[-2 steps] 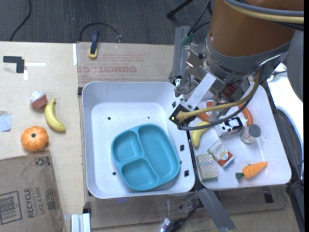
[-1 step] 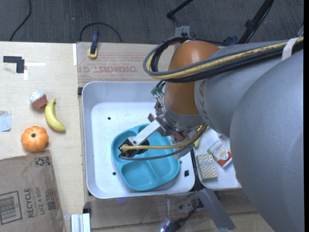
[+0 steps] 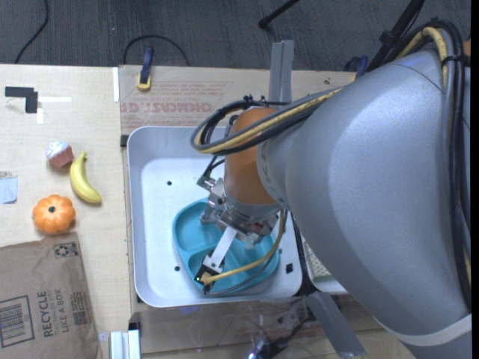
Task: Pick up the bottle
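The grey arm with its orange band [image 3: 247,163] reaches down into the left white bin [image 3: 150,200] and covers much of it. My gripper [image 3: 238,226] hangs low over a teal divided dish [image 3: 191,234] that lies in the bin's near half. The wrist hides whatever is directly under the gripper. No bottle can be made out in the uncovered part of the bin.
On the bench to the left lie a banana [image 3: 84,179], a small orange pumpkin [image 3: 54,214] and a cupcake-like toy [image 3: 59,154]. A yellow clamp [image 3: 144,77] sits at the back. A sliver of the right bin [image 3: 320,274] shows under the arm.
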Available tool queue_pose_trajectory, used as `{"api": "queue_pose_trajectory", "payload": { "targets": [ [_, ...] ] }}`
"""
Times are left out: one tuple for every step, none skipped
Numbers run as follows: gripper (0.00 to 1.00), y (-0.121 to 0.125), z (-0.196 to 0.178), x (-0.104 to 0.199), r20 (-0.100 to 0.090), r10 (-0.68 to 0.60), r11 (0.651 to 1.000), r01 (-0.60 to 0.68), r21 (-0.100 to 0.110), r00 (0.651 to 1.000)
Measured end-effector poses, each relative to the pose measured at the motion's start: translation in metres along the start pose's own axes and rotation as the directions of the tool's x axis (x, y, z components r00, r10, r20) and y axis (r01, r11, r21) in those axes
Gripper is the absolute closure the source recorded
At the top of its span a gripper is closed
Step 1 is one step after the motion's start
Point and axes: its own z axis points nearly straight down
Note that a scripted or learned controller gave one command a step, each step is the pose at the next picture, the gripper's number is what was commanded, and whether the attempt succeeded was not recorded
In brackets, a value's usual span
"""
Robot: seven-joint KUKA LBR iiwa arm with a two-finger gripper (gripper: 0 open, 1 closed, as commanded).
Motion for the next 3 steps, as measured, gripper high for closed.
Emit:
{"api": "queue_pose_trajectory", "payload": {
  "targets": [
    [0.0, -0.018, 0.0, 0.007, 0.002, -0.118, 0.993, 0.118, -0.005, 0.993],
    [1.0, -0.014, -0.009, 0.006, 0.004, -0.111, 0.994, 0.111, -0.01, 0.994],
    [1.0, -0.047, -0.159, 0.001, 0.004, 0.416, 0.909, -0.416, -0.004, 0.909]
  ]
}}
